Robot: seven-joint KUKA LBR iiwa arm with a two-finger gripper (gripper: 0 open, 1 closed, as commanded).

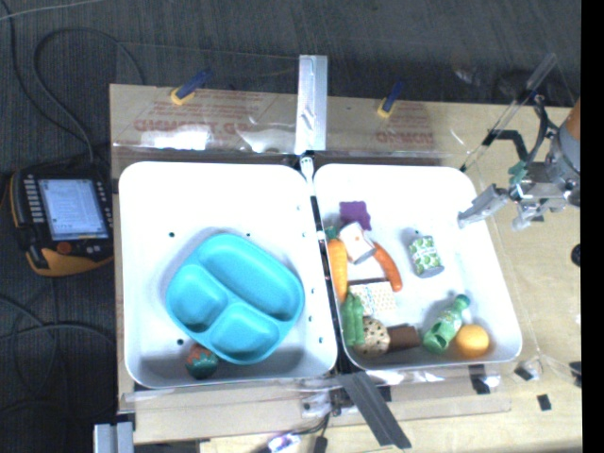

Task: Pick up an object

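The right bin (472, 192) holds several small objects: a purple block (354, 213), a white and red piece (357, 243), an orange carrot (337, 267), a green and white can (426, 254), a green bottle (445, 322) and an orange ball (472, 340). My gripper (495, 208) hangs over the right bin's far right corner, above the rim, with the arm behind it at the frame's right side. It is apart from every object, and nothing shows in it.
In the left bin (142, 196) lies a blue divided tray (236, 295), with a small red and green object (200, 360) at its near edge. A grey divider (311, 92) stands behind the bins. A teach pendant (61, 217) lies on the floor at left.
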